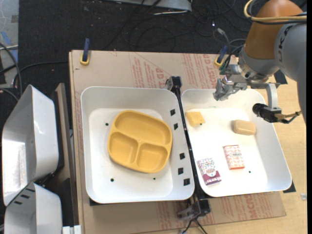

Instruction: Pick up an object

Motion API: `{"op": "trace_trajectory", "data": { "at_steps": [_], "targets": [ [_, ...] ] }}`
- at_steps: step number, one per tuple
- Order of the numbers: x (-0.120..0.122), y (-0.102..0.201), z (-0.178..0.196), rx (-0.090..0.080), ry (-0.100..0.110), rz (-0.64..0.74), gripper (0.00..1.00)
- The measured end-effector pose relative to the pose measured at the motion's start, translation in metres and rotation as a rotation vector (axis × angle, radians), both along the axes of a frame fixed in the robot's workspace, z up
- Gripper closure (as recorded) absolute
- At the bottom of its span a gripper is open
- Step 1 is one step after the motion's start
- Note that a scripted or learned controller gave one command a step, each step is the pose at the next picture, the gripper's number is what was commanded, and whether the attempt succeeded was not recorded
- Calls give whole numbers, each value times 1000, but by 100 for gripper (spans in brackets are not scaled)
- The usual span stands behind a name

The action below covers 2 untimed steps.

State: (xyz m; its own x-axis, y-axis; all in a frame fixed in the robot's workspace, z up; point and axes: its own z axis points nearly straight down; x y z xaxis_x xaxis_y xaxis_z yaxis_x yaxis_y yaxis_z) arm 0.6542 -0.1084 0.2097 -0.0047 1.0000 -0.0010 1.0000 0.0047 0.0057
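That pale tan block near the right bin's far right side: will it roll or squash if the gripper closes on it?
The tan block looks low with rounded corners and lies flat, so it probably slides rather than rolls. Its matte, soft-looking surface hints at foam or sponge, so it may compress. It looks light; the gripper could nudge it toward the right bin wall.

Gripper (225, 90) hangs low, apparently empty.

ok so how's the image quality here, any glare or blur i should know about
In the camera view the light is soft and even: the two shallow white bins look bright but keep their edges, with faint shadows under the yellow three-compartment plastic tray; the small printed boxes are too soft to read; the two-finger gripper is slightly blurred and small.
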Motion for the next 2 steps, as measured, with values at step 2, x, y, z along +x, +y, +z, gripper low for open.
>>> {"op": "trace_trajectory", "data": {
  "at_steps": [2],
  "targets": [
    [-8,49,46,2,5,3,100]
  ]
}}
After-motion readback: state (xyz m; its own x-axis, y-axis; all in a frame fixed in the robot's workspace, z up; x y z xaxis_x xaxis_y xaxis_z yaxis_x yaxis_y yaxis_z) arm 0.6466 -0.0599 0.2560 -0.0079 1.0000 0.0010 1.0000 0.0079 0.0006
